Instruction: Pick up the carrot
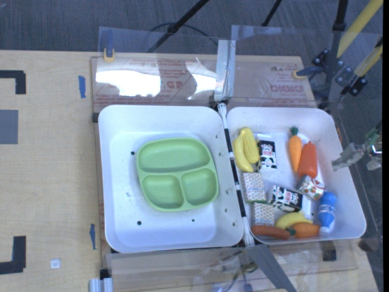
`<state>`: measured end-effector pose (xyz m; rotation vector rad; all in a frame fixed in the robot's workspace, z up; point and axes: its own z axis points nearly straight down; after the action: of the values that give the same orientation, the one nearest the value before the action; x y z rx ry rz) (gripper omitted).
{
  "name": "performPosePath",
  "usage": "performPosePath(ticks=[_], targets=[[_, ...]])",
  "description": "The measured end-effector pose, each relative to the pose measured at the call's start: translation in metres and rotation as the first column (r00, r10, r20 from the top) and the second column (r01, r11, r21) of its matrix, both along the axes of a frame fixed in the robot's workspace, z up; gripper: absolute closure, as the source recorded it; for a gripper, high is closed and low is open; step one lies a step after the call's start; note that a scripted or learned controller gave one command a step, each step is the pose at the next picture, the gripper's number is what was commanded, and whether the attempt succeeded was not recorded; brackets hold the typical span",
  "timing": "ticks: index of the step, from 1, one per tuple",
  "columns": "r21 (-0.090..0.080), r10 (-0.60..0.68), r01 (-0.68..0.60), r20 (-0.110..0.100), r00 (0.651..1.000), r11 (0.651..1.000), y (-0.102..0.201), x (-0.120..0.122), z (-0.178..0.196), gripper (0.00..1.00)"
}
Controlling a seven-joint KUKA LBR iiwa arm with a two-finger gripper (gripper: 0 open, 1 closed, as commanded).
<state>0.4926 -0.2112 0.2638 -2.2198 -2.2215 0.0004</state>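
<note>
Jaw state impossible to tell: gripper (pixel 364 152) blurred at right bin's (pixel 347 186) right rim. Carrot (pixel 295 151) lying in that bin's upper part, touching red bottle (pixel 307 159), well apart from gripper.

Green plate (pixel 177 174) matt plastic; bins (pixel 115 163) smooth white; bench (pixel 48 163) pale wood.

This is a robotics lab. Black tripod legs (pixel 200 8) stand on grey carpet (pixel 55 11) at the far side. The wooden tabletop (pixel 48 163) carries blue tape marks (pixel 81 86) and clear plastic guards (pixel 158 72).
</note>
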Motion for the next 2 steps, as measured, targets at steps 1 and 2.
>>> performPosePath(ticks=[1, 2], targets=[[0.007, 0.223, -0.223, 0.007, 0.975, 0.975, -0.004, 0.009, -0.161, 0.0], [-0.005, 0.495, -0.495, 0.004, 0.869, 0.869, -0.009, 0.062, -0.096, 0.0]])
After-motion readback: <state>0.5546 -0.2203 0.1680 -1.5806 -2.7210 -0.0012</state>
